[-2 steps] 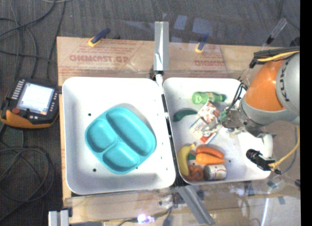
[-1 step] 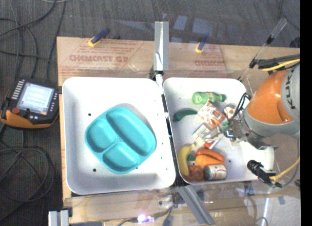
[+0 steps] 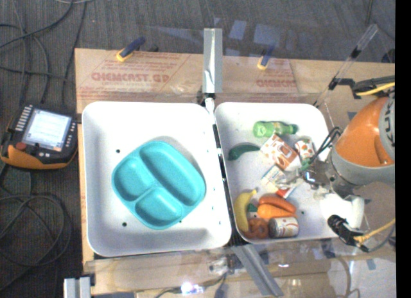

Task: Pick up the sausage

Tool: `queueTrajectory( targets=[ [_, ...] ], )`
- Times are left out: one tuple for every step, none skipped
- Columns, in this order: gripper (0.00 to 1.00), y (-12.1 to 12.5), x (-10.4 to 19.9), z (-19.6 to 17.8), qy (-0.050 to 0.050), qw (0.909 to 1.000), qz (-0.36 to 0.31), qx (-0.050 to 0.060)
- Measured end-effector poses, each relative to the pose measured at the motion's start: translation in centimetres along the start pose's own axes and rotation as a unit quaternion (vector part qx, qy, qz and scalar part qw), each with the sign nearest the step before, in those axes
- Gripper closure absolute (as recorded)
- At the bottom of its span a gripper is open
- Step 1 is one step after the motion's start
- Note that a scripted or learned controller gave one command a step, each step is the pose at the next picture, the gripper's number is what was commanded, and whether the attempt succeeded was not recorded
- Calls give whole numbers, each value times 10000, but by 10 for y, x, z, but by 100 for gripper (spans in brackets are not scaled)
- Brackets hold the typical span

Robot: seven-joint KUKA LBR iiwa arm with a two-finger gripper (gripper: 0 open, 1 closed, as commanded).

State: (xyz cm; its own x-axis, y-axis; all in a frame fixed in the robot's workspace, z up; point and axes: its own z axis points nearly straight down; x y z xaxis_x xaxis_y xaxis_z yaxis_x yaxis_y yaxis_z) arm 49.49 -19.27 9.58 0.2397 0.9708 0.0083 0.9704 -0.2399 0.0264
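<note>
Sausage (image 3: 258, 228), taken here to be the reddish-brown piece, lies in the near corner of the right-hand bin (image 3: 321, 118) as the camera sees it, close against the bin's front wall and its inner wall. It touches a small can (image 3: 283, 227) on one side; a banana (image 3: 242, 207) curves just beside it, and an orange carrot (image 3: 276, 209) lies directly behind it. Farther back in the same bin are an orange-and-white carton (image 3: 280, 151), a dark green vegetable (image 3: 243, 151) and a green bottle (image 3: 275, 128). The tool (image 3: 313, 169) sits low over the middle of this bin, near the carton and some loose wrappers, and apart from the sausage, with the carrot between them. Its outline merges with the clutter, so whether it is spread or pressed together cannot be told, and nothing is visibly gripped. The arm (image 3: 366, 142) enters from the bin's outer side. The other bin (image 3: 96, 162) on the surface holds a turquoise divided plate (image 3: 159, 183). Judged from this layout, the pick is not yet done: the sausage rests untouched, and the approach, grasp and lift remain.
</note>
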Motion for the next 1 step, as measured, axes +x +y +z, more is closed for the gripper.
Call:
queueTrajectory(
  targets=[
    [0, -10, 25, 2, -68, 9987, -513, 0]
  ],
)
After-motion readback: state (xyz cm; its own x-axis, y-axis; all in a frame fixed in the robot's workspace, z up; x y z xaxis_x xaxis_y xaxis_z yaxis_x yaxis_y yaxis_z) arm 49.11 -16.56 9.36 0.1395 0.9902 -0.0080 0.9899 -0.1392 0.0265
